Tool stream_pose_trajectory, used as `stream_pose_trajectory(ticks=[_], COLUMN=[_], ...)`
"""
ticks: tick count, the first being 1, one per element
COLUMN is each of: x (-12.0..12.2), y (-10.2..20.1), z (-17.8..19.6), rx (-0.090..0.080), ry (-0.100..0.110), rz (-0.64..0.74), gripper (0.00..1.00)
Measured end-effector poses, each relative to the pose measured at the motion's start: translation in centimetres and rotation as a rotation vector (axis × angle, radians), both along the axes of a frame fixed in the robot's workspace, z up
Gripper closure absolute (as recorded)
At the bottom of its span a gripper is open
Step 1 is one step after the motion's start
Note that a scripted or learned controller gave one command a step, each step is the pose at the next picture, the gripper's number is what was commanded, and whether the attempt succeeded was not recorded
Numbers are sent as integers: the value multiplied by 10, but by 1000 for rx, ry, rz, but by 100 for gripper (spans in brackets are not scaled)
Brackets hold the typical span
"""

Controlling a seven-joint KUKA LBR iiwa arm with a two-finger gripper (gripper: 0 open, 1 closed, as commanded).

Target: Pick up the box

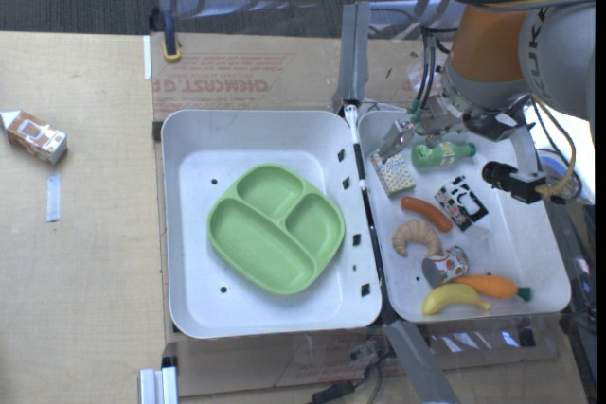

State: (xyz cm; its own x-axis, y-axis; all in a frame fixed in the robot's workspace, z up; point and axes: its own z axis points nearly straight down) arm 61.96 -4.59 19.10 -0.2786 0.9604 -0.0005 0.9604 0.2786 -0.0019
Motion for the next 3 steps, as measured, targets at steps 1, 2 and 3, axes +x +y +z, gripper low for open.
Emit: stream_pose_trajectory(ticks=[1,2,3], x=[0,0,0], y=[0,0,0], z=[0,0,0], rx=[0,0,0], ry=[0,0,0], rz=[0,0,0], gripper=[0,0,0])
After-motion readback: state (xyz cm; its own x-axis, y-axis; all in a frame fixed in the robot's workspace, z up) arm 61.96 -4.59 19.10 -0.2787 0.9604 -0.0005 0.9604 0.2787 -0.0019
